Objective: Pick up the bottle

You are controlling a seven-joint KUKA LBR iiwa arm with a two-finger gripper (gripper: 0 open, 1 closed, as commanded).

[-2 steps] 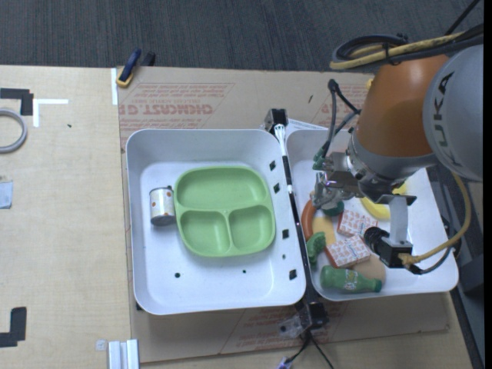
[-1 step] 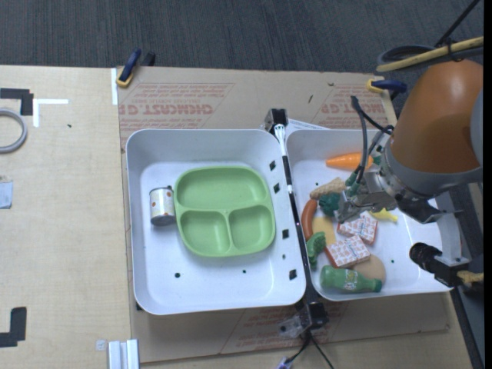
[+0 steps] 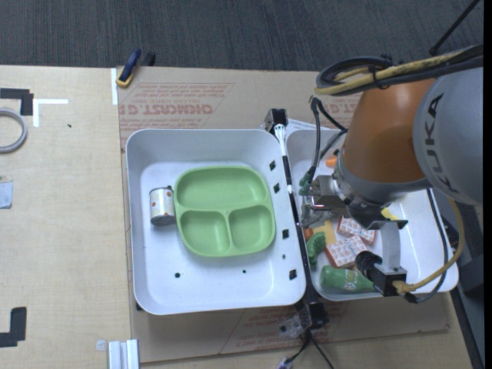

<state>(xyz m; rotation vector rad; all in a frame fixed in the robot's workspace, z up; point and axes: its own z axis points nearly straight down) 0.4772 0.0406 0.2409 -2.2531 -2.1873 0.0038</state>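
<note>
The bottle (image 3: 340, 280) is green and lies on its side at the near edge of the right bin (image 3: 430, 271). The gripper (image 3: 314, 204) hangs under the grey and orange arm, low over the left part of that bin, above a heap of small items. It sits a short way behind the bottle and apart from it. The arm's bulk hides much of the right bin.
Red-and-white packets (image 3: 347, 241), a yellow piece (image 3: 329, 229) and a small green item (image 3: 315, 244) lie between the gripper and the bottle. The left bin (image 3: 146, 283) holds a green divided plate (image 3: 225, 211) and a small can (image 3: 161, 204). The wall between the bins runs just left of the gripper.
</note>
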